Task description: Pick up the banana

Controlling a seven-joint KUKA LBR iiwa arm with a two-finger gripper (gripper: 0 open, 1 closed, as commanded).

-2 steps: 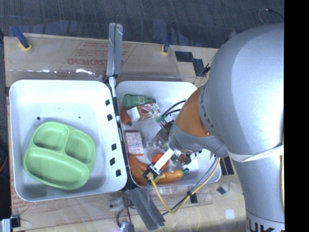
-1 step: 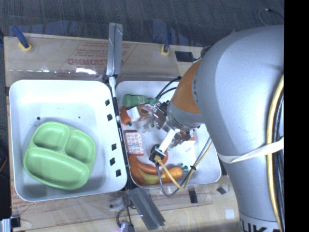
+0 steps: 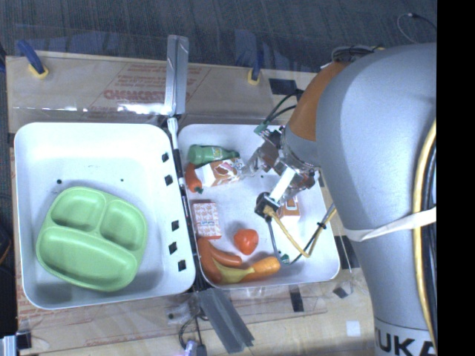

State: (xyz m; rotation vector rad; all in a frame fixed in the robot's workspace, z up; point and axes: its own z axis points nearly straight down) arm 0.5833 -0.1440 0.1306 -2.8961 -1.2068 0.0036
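Observation:
The banana (image 3: 231,274), yellow with a greenish tint, lies along the near wall of the right bin (image 3: 326,267), wedged between a curved orange piece (image 3: 215,255) and a carrot-like orange piece (image 3: 261,266). My gripper (image 3: 263,159) hangs over the far middle of the same bin, well up-right of the banana and close to a white-and-orange packet (image 3: 224,173). Nothing can be made out between its tips.
The right bin also holds a green item (image 3: 211,153) at the far side, a small printed carton (image 3: 207,219), a red tomato (image 3: 246,239) and a small orange box (image 3: 292,208) under the wrist. A green divided plate (image 3: 90,237) sits in the left bin (image 3: 44,148).

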